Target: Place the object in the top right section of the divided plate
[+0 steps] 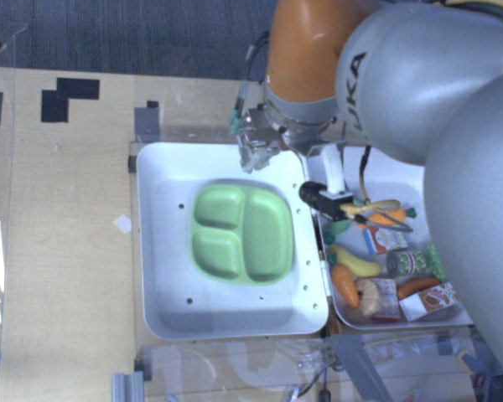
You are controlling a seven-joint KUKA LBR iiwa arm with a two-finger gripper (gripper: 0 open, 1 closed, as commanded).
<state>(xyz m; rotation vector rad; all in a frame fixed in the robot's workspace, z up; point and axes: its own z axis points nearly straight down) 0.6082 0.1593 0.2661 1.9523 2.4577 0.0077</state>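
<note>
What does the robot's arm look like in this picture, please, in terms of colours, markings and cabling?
The arm is smooth, rounded light grey casing with a glossy orange band above the wrist. Dark KUKA lettering runs along the grey shell beside that band. Thin dark cables trail down the wrist's side. The hand is a small metallic assembly with a green detail.

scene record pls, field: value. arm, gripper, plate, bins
arm: grey, orange band, reaching in from the right
gripper: above the far edge of the left bin, beyond the plate
plate: green divided plate in the left bin, nothing in its sections
right bin: banana, carrot, can, packets
</note>
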